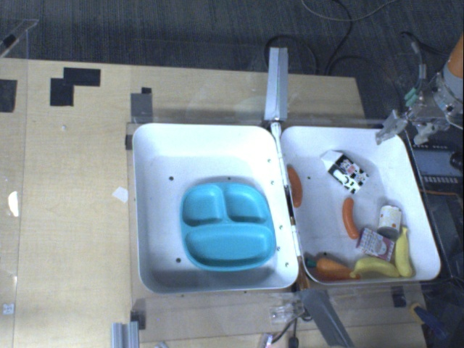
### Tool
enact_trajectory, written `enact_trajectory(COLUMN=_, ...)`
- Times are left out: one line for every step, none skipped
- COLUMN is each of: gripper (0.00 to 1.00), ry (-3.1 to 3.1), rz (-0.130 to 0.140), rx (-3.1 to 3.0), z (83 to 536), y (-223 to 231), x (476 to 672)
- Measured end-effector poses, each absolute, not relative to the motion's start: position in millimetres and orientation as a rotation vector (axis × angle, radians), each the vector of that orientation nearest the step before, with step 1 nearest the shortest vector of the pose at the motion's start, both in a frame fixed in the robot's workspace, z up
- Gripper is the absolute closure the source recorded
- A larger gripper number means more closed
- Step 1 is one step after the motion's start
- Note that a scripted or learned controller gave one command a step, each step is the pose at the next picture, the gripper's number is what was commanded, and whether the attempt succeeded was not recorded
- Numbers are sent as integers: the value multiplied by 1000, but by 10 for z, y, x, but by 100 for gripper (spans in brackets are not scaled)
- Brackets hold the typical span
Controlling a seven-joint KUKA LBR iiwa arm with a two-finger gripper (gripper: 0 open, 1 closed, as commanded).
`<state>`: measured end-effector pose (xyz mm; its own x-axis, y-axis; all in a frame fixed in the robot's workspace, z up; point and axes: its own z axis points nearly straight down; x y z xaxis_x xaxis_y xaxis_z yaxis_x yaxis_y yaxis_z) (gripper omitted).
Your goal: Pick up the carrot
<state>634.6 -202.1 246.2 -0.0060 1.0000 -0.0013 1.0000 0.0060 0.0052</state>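
Light wood bench (pixel 65 194) w/ black tape marks, dark grey carpet (pixel 181 13) behind, loose cables (pixel 348 9).

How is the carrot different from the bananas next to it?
The carrot is orange with a green end; the bananas are yellow. The carrot is fairly straight and lies across the bin's near corner; the bananas curve, one bending up along the right wall. The carrot looks shorter than the bananas. Both lie in the right bin, along its near edge.

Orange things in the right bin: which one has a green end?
The carrot, lying in the right bin's near corner beside the banana. Its left tip is dark green. The two orange sausages are plain orange with no green.
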Motion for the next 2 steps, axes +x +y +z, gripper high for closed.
enact_trajectory(gripper=0, ry=2493, rz=6, rx=1894, z=2685, y=-2037, x=6712)
enact_trajectory(gripper=0, ry=2288, rz=4, rx=2146, z=1755, y=-2045, x=6674)
